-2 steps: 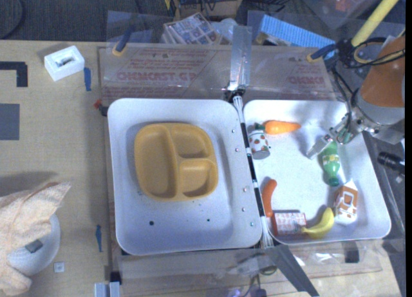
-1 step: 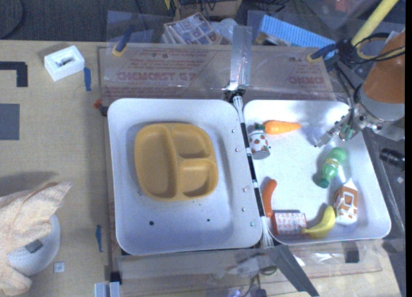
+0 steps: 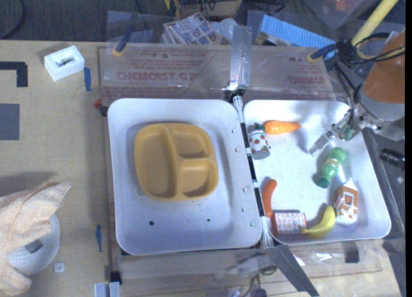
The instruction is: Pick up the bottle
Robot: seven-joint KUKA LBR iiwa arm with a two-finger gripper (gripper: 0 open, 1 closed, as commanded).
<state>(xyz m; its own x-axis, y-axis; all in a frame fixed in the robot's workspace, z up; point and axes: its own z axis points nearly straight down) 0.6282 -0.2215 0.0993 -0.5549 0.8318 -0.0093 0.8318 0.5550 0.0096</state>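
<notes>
Overhead, arm (image 3: 385, 80) slanted, fingers (image 3: 325, 139) above bottle (image 3: 329, 167)

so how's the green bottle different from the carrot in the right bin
Colour: the green bottle is green with a paler cap end, while the carrot is orange. Pose: the bottle lies at a slant, nearly along the bin's depth; the carrot lies crosswise. Place: the bottle sits near the bin's right side, just below the gripper; the carrot sits at the top left, above a small can. Both lie in the right bin, unheld.
</notes>
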